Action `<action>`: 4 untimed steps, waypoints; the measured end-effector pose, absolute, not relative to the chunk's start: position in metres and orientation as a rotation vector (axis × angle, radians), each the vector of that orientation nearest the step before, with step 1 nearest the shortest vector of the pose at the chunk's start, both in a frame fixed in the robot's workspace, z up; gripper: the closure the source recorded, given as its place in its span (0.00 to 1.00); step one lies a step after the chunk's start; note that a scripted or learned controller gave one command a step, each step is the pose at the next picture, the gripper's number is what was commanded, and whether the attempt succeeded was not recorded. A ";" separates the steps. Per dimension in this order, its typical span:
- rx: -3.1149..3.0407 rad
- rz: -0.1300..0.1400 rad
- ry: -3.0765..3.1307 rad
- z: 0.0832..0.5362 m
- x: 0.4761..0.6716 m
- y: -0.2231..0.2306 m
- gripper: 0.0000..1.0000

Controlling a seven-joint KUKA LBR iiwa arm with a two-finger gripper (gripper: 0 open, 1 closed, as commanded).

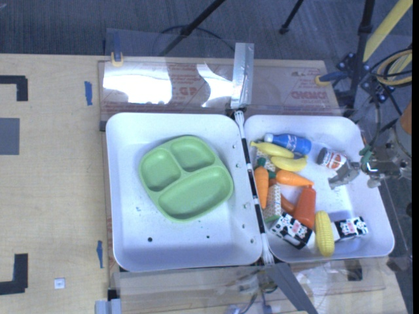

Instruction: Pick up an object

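Fingers point(345, 174) hanging over the right bin point(376, 205), apart or together impossible to tell, nothing seen between them. Just left: small can point(331, 157). Further left, carrot point(293, 178) lying crosswise; corn point(323, 231) below, lengthwise.

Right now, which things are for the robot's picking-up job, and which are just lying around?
For the job:
gripper
right bin
blue bottle
banana
carrot
corn
small can
orange bottle
cow-print box

Just lying about:
green plate
left bin
blue tape
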State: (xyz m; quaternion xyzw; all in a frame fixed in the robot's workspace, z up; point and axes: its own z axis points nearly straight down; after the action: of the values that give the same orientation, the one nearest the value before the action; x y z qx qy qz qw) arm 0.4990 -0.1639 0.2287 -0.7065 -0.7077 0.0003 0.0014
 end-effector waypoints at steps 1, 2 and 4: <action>-2.104 -0.001 -2.337 0.142 0.579 -0.194 0.00; -2.109 -0.004 -2.340 0.153 0.580 -0.195 1.00; -2.147 -0.017 -2.295 0.097 0.617 -0.210 0.00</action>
State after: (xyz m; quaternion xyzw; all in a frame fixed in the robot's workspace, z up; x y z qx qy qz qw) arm 0.6173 -0.2097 0.0971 -0.6832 -0.7302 -0.0053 -0.0005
